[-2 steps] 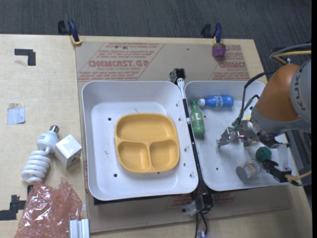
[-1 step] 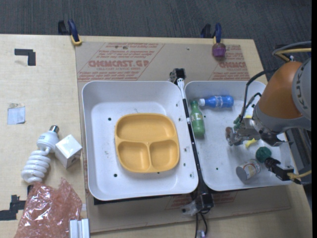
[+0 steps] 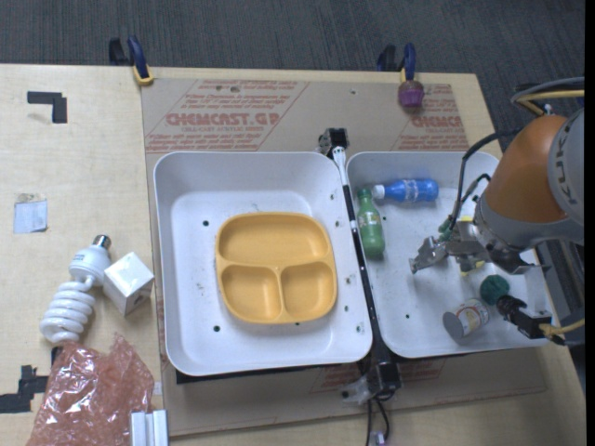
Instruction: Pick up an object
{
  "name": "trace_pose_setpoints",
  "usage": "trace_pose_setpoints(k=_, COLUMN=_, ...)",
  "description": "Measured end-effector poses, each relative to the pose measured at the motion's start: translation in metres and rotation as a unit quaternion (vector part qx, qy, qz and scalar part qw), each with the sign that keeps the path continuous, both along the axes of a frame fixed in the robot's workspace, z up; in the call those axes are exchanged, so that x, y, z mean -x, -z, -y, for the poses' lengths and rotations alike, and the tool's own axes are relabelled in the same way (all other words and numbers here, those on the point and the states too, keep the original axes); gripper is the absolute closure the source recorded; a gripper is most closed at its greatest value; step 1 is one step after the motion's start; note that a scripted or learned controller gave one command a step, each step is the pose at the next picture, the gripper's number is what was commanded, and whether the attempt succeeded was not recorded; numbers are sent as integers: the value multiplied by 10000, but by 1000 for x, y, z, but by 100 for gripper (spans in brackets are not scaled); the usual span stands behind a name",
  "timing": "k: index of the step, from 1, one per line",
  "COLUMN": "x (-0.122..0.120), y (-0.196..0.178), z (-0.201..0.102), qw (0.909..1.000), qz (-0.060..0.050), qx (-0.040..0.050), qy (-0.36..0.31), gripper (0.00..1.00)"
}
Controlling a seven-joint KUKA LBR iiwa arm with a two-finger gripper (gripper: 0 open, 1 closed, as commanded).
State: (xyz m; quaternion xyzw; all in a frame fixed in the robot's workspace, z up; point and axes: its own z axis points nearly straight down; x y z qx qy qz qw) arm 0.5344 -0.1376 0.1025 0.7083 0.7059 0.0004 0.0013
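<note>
Your candidate objects sit in the right bin (image 3: pixel 409 337): a green bottle (image 3: pixel 370 228) lying lengthwise just beside the bin's left wall, a blue bottle (image 3: pixel 407 190) on its side near the far wall, a small grey can-like item (image 3: pixel 466 321) toward the near edge, and a dark green-capped piece (image 3: pixel 495 288) just beyond it. The gripper (image 3: pixel 429 257) hangs over the middle of that bin with its metal fingers spread apart and nothing between them — it is near the can-like item and the green-capped piece but touches neither. The arm (image 3: pixel 525 189) comes in from your right, its orange band showing above the wrist. The left bin (image 3: pixel 181 249) holds a yellow divided tray (image 3: pixel 276 267). Out on the bench (image 3: pixel 65 170) to the left you have a spiral light bulb (image 3: pixel 76 291), a small white cube (image 3: pixel 128 282) touching it, and crinkled pink wrap (image 3: pixel 93 393) near the front edge.
</note>
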Motion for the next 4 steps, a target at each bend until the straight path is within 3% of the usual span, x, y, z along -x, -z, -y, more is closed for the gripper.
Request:
trace_pose_setpoints(k=1, x=38, y=10, z=-26, qw=10000, qz=-14, qx=-7, qy=-6, gripper=0)
trace_pose_setpoints(k=2, x=37, y=0, z=-25, qw=10000, qz=0, qx=-2, qy=2, gripper=100)
trace_pose_setpoints(k=3, x=-22, y=-90, z=-92, qw=10000, qz=-5, qx=-3, qy=-24, gripper=100)
trace_pose_setpoints(k=4, x=-22, y=-90, z=-92, qw=10000, qz=-7, qx=-1, qy=-27, gripper=0)
